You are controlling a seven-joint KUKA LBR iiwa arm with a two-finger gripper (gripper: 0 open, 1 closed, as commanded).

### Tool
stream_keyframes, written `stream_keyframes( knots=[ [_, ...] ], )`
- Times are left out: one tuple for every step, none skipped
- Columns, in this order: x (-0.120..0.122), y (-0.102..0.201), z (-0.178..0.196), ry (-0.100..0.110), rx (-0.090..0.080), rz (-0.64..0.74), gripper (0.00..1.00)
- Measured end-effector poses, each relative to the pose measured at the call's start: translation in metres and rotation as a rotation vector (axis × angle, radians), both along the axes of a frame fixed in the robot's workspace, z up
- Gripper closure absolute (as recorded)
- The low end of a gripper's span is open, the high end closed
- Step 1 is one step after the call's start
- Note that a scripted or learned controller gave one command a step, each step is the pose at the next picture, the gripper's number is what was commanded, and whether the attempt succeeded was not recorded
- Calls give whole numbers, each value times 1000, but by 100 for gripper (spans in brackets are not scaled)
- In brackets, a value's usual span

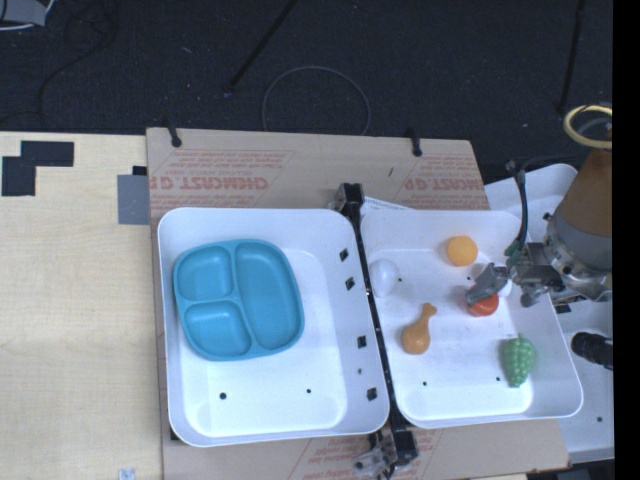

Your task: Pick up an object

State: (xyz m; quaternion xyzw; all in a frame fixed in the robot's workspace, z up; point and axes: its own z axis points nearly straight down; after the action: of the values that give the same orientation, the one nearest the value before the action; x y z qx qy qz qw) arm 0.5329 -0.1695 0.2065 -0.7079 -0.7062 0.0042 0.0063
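The right bin holds an orange ball, an orange chicken-leg toy, a bunch of green grapes, a pale clear ball and a small red object. My gripper reaches in from the right and sits low, right over the red object, which is partly hidden beneath the fingers. I cannot see whether the fingers close on it.
The left bin holds a blue three-compartment plate. A black divider runs between the bins. Both bins rest on a cardboard sheet. The arm's grey and orange body stands over the right bin's right edge.
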Motion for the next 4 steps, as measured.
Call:
stream_keyframes(
  knots=[
    [3, 0, 7, -13, -3, 2, 0],
    [-2, -2, -38, -7, -1, 2, 0],
    [0, 3, -81, -10, -1, 2, 0],
    [-1, 4, -121, -11, -2, 1, 0]
  ],
)
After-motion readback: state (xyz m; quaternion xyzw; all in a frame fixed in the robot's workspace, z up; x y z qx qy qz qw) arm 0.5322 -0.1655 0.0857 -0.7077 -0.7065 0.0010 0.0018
